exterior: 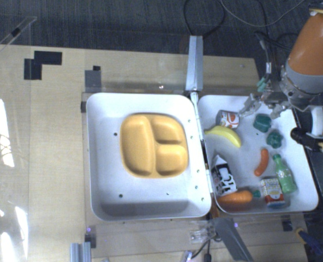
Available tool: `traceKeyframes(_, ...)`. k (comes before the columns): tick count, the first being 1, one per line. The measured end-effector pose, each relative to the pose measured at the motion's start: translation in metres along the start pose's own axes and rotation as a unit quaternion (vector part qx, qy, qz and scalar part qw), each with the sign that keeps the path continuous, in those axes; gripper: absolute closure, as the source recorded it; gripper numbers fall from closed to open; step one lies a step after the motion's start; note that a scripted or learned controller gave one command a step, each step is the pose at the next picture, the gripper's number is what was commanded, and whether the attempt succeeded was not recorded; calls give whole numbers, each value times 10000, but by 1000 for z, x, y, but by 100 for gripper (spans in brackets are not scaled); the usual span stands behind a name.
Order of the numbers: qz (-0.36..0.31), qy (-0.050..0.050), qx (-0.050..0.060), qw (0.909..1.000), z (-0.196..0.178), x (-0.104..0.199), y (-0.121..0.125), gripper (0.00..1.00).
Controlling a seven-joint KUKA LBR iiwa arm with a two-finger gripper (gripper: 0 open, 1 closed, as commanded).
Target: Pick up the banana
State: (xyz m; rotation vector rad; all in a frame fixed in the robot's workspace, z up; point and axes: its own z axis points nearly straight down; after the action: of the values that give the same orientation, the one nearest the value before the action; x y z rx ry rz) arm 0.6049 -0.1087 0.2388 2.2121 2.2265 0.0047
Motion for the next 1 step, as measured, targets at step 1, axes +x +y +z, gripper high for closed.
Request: traceKeyframes(1, -336, 2, 12, 9994, 112, 20, 2, 0)
